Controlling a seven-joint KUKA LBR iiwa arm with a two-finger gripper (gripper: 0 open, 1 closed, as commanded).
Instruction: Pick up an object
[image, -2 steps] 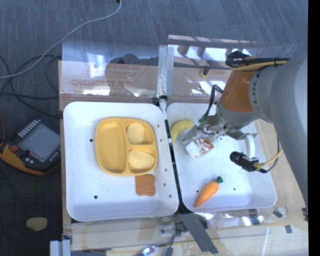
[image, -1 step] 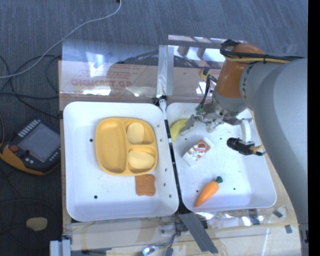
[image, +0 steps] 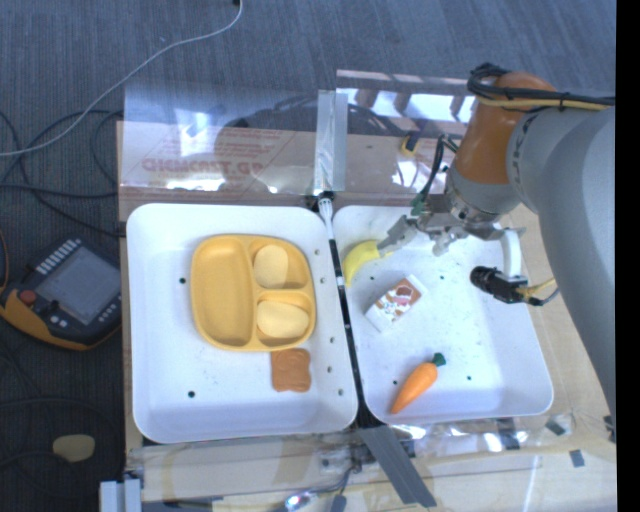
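- While my grey arm (image: 560, 150) reaches in from the right with its orange band above the wrist, two white bins sit side by side below: the left bin (image: 160, 330) and the right bin (image: 510, 350).
- Inside the left bin lies a yellow divided tray (image: 222, 295), with two pale rounded pieces in its smaller compartments.
- Just below that tray rests a tan, toast-like square (image: 291, 371), flat on the bin floor.
- My gripper (image: 428, 236) hangs over the far part of the right bin, fingers spread apart with nothing between them.
- Near the front of the right bin lies an orange carrot (image: 414, 387) with a small green top, tilted, well apart from me.
- Against the right bin's left wall sits a yellow rounded piece (image: 358, 260), just beside my nearer finger.
- Between the carrot and my fingers lies a small white packet (image: 394, 302) with a red-brown printed label; its writing is too small to read.
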